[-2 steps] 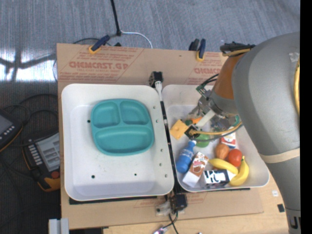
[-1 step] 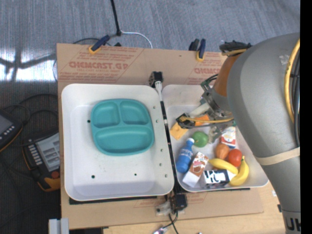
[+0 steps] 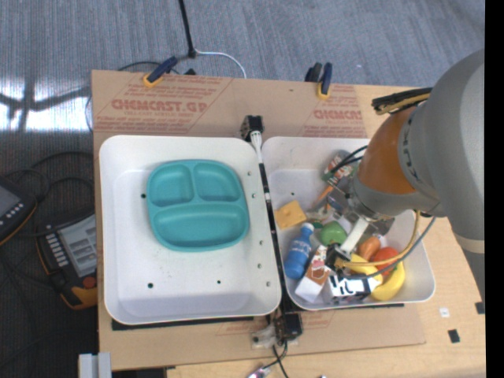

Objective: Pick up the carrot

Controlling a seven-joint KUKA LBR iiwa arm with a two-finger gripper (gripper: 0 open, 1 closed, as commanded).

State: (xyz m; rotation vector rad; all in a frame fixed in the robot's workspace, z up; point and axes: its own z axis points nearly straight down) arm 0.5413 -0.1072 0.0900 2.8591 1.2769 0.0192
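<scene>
Starting at the near wall of the right-hand shallow white bin (image 3: 426, 290): a curved yellow banana (image 3: 390, 283) along the front, touching a small white-and-black box (image 3: 346, 288) on its left. Further left, a white carton with a red patch (image 3: 316, 274), close against a blue plastic bottle (image 3: 299, 252) standing tilted near the dividing wall. Directly behind the banana, a short orange carrot (image 3: 368, 249), pressed against a round red piece (image 3: 387, 255) on its right, both partly covered by robot hardware. Deeper in, a rounded green toy fruit (image 3: 331, 233) near the bin's middle, and a yellow wedge-shaped block (image 3: 290, 213) lying apart, toward the divider.

Over the back half of that bin, the grey arm with its orange band (image 3: 386, 164), stretched in from the right. At its end, the two-finger gripper (image 3: 335, 198), low among the clutter, behind the green fruit and apart from the carrot. Opening impossible to tell from this angle.

Across the divider, in the left shallow white bin (image 3: 110, 211), a teal plastic tray with three compartments (image 3: 197, 207), lying flat around the middle.

Beyond both bins, a brown cardboard sheet with red print (image 3: 157, 105), held at its far edge by a yellow-handled clamp (image 3: 160, 71). Farthest back, grey carpet (image 3: 315, 14).
</scene>
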